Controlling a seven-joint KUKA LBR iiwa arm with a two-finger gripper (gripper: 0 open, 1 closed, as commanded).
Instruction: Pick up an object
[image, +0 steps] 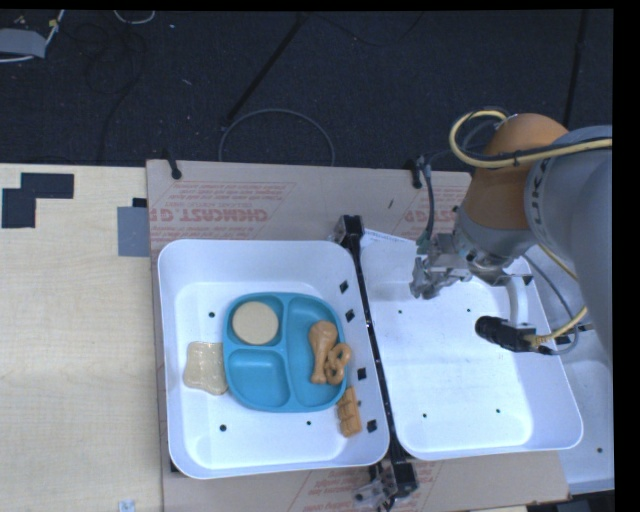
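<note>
Your jaws (432, 283) hang over the upper left part of the right bin (480, 420); you cannot tell from here how far apart they stand, and nothing shows between them. The arm (560, 190) reaches in from the right, its orange band above the wrist. On the tabletop (70, 340), the left bin (190, 270) carries a blue divided plate (265, 385). A round tan disc (255, 322) lies in the plate's upper left compartment, and a tan pretzel-like piece (328, 350) in its right one. A pale bread-like slab (205, 367) touches the plate's left edge. A small brown piece (349, 412) lies just beside its lower right corner.
</note>
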